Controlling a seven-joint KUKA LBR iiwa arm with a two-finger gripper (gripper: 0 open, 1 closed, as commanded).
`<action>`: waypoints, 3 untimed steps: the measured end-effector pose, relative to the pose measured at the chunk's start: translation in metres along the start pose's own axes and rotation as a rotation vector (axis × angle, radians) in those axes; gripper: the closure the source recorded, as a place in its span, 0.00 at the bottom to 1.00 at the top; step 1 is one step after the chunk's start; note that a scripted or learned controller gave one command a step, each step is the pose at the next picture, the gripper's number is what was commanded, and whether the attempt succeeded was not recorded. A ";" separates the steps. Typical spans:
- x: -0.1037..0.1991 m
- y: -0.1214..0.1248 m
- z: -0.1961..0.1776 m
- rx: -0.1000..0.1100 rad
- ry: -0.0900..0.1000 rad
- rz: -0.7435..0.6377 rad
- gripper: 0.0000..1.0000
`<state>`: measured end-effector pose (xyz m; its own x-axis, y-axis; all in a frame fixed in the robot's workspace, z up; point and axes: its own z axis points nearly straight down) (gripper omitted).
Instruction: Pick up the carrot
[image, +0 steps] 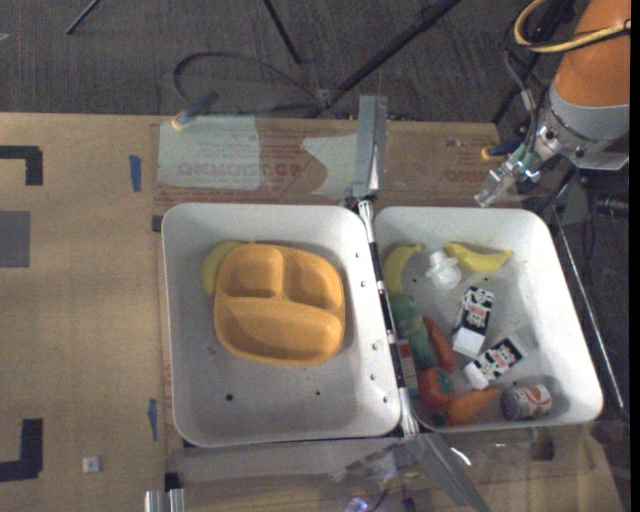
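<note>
gripper (503, 180) hanging above the right bin's (560, 300) top edge, can't tell how it's set, carrot (472, 404) lying at that bin's bottom edge beside a small can (527, 401), orange divided plate (280, 302) in the left bin (200, 400)

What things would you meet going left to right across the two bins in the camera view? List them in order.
Orange divided plate → left banana → white bottle → right banana → small can.

Arm (590, 75) cropped, fingers perhaps blurred
</note>
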<state>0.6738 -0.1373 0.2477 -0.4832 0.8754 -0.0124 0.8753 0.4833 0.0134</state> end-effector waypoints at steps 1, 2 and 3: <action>-0.001 0.002 -0.009 -0.004 -0.003 -0.001 1.00; -0.049 -0.032 -0.049 0.002 0.009 -0.854 1.00; -0.040 -0.065 -0.013 0.004 0.016 -0.909 1.00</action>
<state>0.6353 -0.2035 0.2604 -0.9876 0.1568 -0.0026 0.1568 0.9876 0.0015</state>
